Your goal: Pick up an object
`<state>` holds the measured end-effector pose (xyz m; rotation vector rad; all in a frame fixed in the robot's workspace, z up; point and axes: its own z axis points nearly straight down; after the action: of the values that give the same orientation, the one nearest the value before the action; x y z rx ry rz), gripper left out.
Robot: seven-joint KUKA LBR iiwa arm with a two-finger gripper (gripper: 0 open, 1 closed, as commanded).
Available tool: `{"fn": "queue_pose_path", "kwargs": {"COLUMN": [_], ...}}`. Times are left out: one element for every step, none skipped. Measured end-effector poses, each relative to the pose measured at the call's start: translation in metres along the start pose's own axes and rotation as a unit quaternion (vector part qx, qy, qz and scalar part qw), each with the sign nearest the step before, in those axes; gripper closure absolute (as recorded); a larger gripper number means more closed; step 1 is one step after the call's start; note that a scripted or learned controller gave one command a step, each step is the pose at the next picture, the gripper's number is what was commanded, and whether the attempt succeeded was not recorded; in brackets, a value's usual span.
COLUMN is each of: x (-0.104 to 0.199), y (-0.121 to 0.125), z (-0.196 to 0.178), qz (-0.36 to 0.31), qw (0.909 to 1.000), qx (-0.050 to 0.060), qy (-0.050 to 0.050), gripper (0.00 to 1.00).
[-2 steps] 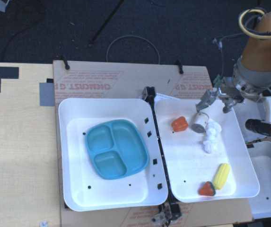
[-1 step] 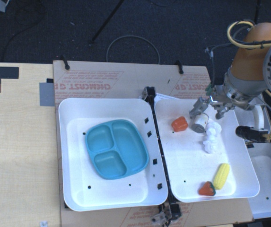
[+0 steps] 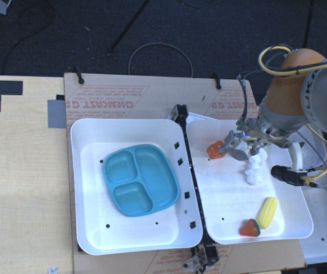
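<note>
Nearest me, a toy strawberry (image 3: 249, 228) and corn cob (image 3: 267, 212) lie in the right bin (image 3: 300, 224); dark carpet lies beyond. Farther back, the gripper (image 3: 227, 148) pinches a small orange-red toy (image 3: 214, 150).

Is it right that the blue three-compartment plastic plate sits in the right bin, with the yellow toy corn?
Not quite. The camera view shows the blue three-compartment plastic plate in the left white bin. The yellow toy corn does lie in the right white bin.

Grey arm (image 3: 317, 96), orange band, yellow cable loop on top; metallic grey tool (image 3: 238, 144).
</note>
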<state>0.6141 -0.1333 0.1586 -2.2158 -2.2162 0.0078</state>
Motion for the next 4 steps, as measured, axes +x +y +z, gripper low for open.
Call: {"fn": "queue_pose_path", "kwargs": {"x": [0.001,0.0,-0.005,-0.006], "y": [0.001,0.002,0.0,0.001], "z": [0.044,0.031,-0.032,-0.086], "qz": [0.001,0.002,0.003,0.0], "qw": [1.0,1.0,1.0,1.0], "qx": [-0.001,-0.002,-0.006,-0.006], "qy": [0.0,-0.001,-0.002,-0.001], "gripper": [0.0,1.0,1.0,1.0]}}
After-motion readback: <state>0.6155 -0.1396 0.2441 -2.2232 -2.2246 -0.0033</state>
